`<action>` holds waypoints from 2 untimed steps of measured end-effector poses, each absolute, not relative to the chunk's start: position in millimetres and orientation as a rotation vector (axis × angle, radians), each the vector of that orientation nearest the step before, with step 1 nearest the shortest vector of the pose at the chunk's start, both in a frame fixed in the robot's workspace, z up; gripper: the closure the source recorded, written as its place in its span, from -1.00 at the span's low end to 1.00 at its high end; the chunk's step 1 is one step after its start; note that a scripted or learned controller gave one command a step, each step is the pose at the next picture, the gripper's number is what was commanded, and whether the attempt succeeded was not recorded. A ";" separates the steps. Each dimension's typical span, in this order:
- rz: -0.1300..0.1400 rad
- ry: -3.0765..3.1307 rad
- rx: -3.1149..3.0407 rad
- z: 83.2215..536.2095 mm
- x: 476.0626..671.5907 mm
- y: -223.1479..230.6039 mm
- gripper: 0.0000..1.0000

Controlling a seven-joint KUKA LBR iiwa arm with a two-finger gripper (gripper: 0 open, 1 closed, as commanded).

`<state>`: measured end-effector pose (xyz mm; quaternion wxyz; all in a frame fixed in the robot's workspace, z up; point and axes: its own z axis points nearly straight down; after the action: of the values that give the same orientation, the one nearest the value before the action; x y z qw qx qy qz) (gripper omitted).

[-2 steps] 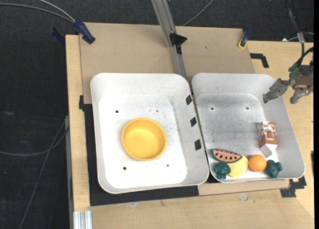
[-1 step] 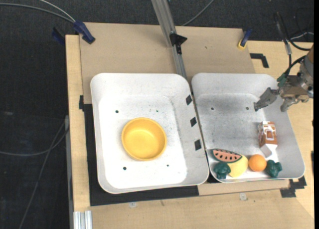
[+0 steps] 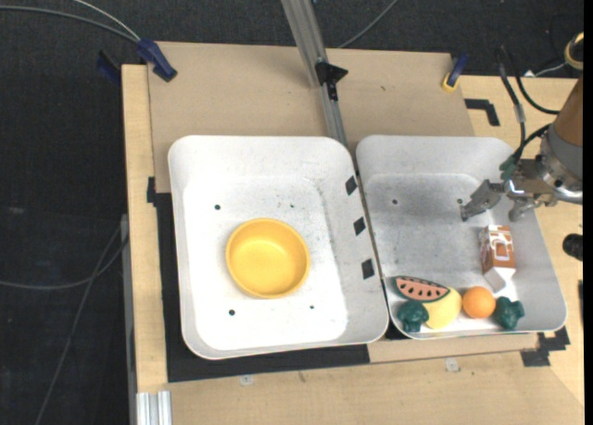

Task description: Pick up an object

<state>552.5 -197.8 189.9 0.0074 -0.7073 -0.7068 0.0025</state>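
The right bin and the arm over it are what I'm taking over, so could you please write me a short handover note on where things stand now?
Pincer: open, nothing between its fingers, over the right bin near its right wall.
Right bin: carton just below the pincer; along the near edge a watermelon slice, lemon, orange and two green pieces.
Left bin: yellow bowl.
Done: nothing picked up yet.
Left: close on one object and lift it; the carton looks nearest.

No legible text; carton (image 3: 498,249) print too small to read.
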 end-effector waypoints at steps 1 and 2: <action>0.007 -2.210 -2.211 146.0 555.1 -196.8 -1.00; -0.002 -2.216 -2.216 162.0 557.2 -196.7 1.00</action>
<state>557.2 -196.7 162.0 0.0040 -0.7072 -0.7070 -0.0006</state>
